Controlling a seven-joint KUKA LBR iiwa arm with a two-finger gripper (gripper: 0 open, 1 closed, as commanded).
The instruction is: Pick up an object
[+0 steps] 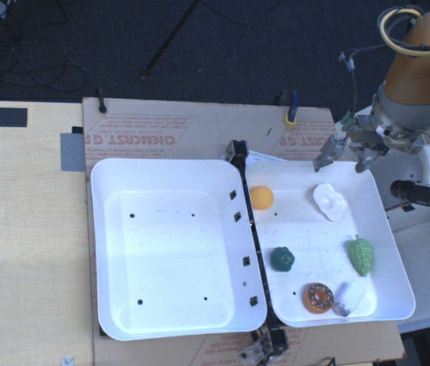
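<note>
Gripper (346, 157) seen at the far right corner of the right bin (398, 280), hanging over the bin's back rim, below the grey wrist and orange band of the arm (412, 75). Two dark fingers (326, 157) spread apart, pointing down and outward, with nothing between them.

Nearest to the gripper: a white crumpled object (329, 202), lying just below and slightly left of the fingertips, on the bin floor, not touched. Further left from the gripper, near the divider between the bins: an orange ball (261, 197). Well below the gripper, along the right wall of the bin: a green leafy-looking object (361, 255). Lower left from the gripper, around the middle of the bin: a dark green round object (282, 259). Farthest from the gripper, at the near edge of the bin: a brown doughnut-like ring (319, 298), and just beside it on the right a small pale transparent-looking item (347, 299), kind not possible to tell.

Far to the left of the gripper: the left bin (101, 227), white, on cardboard (162, 132).
</note>
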